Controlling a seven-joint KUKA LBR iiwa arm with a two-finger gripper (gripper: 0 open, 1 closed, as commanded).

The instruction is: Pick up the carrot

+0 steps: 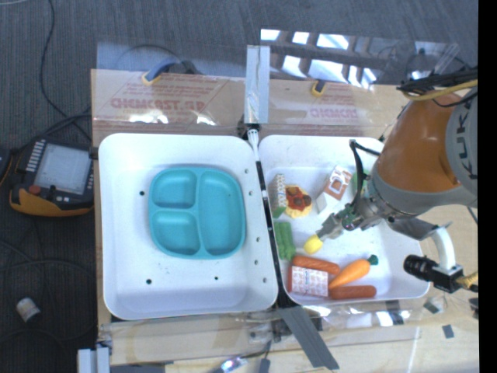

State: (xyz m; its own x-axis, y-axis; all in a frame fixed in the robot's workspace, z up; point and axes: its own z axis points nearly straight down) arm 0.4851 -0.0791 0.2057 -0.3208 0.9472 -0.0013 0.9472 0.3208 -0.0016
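**Entry: right bin, carrot not yet lifted**

Carrot point(350, 271): lay loose on the floor of the right bin point(404, 208), toward its near edge, green stem end pointing to the right, orange tip down-left. Nothing gripped it.

Claw point(332, 225): mine, hung over the middle of that bin, above and a little left of the carrot, close to a small yellow piece point(313, 245). Whether it stood apart or together I could not tell; my wrist hid the detail. I judged it placed there as an approach, not a grasp.

Neighbours crowding the carrot: a red sausage point(352, 291) touching just below it, a red-and-white packet point(310, 280) just beside its tip, an orange-red stick point(314, 263) along the packet's top. These left little room for a clean grip from the left.

Further off: a green strip point(284, 238), a small carton point(338, 183), a burger-like toy point(297, 200).

Left bin point(124, 208): held a teal tray point(196, 212).
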